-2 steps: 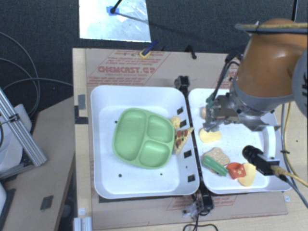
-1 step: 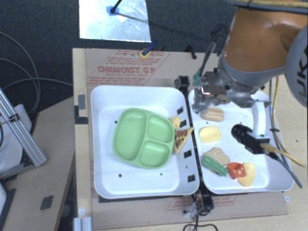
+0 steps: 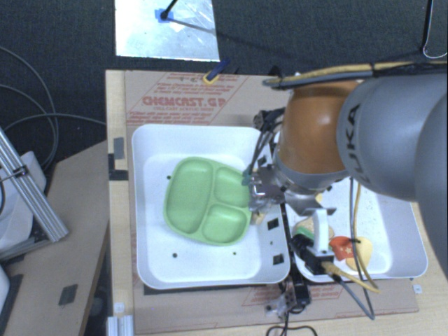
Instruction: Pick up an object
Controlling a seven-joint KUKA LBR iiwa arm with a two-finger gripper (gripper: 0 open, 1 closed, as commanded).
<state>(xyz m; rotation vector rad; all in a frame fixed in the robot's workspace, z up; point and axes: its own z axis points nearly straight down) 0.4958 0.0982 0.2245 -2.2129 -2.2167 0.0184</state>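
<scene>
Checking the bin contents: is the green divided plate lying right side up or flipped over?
Right side up. The green plate lies flat in the left bin, its three hollow compartments facing the camera.

Bench surroundings around the gripper (image 3: 257,187)

One white bin (image 3: 150,257) spreads to the camera's left of the gripper, and the other bin (image 3: 409,254) lies to its right. A brown cardboard sheet (image 3: 182,100) with red lettering sits under both. Well beyond it is a shiny square sheet (image 3: 168,19) on dark floor. An aluminium rail (image 3: 28,194) stands far left.
</scene>
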